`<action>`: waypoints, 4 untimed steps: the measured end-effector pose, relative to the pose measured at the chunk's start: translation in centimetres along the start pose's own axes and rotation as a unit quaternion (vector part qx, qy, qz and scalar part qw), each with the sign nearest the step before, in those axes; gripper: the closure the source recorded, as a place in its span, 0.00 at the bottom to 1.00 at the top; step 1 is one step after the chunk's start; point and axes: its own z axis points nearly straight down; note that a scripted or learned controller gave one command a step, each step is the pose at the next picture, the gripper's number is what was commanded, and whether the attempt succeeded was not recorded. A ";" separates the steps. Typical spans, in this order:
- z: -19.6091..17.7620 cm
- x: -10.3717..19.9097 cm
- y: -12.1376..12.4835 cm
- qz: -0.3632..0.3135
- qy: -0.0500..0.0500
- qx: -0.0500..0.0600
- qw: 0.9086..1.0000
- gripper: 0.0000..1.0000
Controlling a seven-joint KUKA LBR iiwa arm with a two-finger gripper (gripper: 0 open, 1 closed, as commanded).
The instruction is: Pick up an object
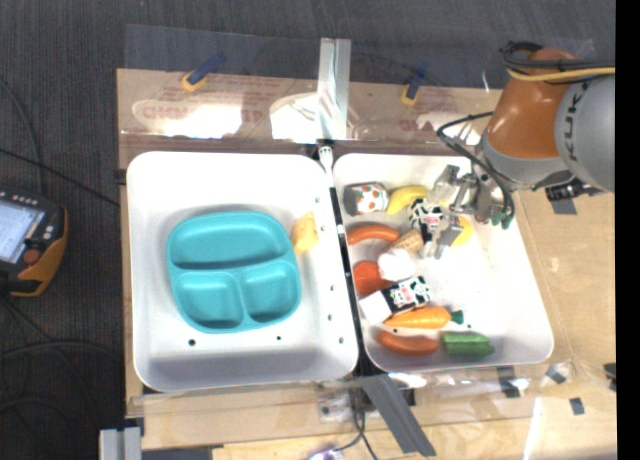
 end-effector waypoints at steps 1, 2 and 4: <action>1.0 -1.6 4.6 0.060 0.000 0.001 0.998 0.00; 0.8 4.0 3.3 0.087 -0.011 -0.004 0.996 0.00; 0.7 11.9 0.1 0.246 -0.016 -0.008 0.969 0.00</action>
